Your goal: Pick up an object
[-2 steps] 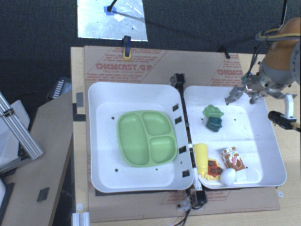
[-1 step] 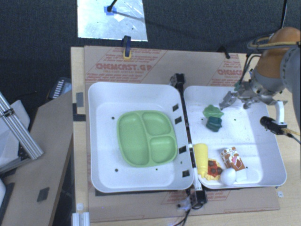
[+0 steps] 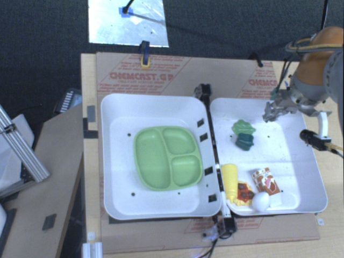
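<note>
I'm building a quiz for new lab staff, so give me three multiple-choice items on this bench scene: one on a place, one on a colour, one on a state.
1. Where does the divided plate lie?
A. In the left bin
B. In the right bin
C. On the cardboard outside both bins

2. What colour is the bottle by the divider in the right bin?
A. Blue
B. Yellow
C. Black

3. Where is the end effector now?
A. Resting on the divided plate
B. Over the far part of the right bin, apart from the objects
C. Pressing on the white ball

Answers:
1. A, the green plate sits in the middle of the left bin.
2. B, its body is plainly yellow.
3. B, it hangs to the right of the green toy, with white floor between them.
</note>
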`<state>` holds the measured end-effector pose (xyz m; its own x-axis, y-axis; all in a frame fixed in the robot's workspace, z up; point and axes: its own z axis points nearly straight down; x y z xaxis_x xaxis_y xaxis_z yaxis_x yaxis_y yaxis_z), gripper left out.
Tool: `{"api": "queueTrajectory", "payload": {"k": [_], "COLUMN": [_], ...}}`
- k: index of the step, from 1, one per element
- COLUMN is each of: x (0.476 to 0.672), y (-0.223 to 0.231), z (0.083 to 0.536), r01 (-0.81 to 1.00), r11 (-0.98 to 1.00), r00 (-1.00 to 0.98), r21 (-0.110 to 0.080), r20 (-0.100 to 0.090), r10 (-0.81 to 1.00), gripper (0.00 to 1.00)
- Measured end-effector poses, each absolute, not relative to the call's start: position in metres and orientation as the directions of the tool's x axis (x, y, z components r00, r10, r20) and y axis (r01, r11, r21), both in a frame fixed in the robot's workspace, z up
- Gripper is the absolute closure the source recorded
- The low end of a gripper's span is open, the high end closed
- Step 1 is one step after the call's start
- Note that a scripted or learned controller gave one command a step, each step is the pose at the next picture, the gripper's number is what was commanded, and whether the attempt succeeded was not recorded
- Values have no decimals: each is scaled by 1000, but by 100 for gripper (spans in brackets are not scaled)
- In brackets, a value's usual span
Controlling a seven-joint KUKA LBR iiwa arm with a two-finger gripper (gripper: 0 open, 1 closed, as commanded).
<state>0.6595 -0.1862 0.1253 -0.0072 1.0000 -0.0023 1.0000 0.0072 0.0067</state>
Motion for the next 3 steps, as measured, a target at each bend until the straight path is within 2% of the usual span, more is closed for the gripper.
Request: {"api": "queueTrajectory", "payload": {"k": [2,3], "x": [663,654], "y": [-192,-146], "z": [246,252], "r01": [1000,1000], "r11": [6,9], "r00": [-5,-9], "r21": [9,3], "r20": [-3,1], "r10": [1000,1000], "gripper": [100,100]}}
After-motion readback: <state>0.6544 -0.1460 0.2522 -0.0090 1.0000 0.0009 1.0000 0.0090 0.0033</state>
